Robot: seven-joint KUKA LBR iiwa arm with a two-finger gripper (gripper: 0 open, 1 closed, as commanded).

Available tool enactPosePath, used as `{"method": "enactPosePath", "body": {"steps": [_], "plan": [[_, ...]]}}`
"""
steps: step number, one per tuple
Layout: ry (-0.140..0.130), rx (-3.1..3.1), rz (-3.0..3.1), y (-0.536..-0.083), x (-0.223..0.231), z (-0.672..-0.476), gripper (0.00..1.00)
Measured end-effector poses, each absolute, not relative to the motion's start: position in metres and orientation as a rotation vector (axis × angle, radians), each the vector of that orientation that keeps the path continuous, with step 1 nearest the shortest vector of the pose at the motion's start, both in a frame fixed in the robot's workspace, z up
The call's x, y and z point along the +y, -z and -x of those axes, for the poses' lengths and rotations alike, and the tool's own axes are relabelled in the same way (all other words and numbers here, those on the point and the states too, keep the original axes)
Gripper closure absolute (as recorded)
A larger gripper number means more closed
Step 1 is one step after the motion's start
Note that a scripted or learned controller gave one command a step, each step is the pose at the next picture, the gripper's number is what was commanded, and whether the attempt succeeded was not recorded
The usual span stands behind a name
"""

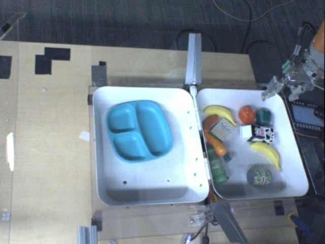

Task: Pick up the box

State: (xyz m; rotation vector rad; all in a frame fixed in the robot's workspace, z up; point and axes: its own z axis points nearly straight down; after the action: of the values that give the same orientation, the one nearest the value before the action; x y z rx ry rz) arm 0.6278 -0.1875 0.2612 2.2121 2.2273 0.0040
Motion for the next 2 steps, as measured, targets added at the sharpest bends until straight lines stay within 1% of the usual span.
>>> {"method": "enactPosePath", "body": {"steps": [1, 2], "plan": [[-0.005, 2.031, -2.392, -0.3759, -0.1415, -0.6441, 0.0], [-0.006, 2.044, -2.377, -0.3852, -0.1393, -0.6469, 1.0]]}}
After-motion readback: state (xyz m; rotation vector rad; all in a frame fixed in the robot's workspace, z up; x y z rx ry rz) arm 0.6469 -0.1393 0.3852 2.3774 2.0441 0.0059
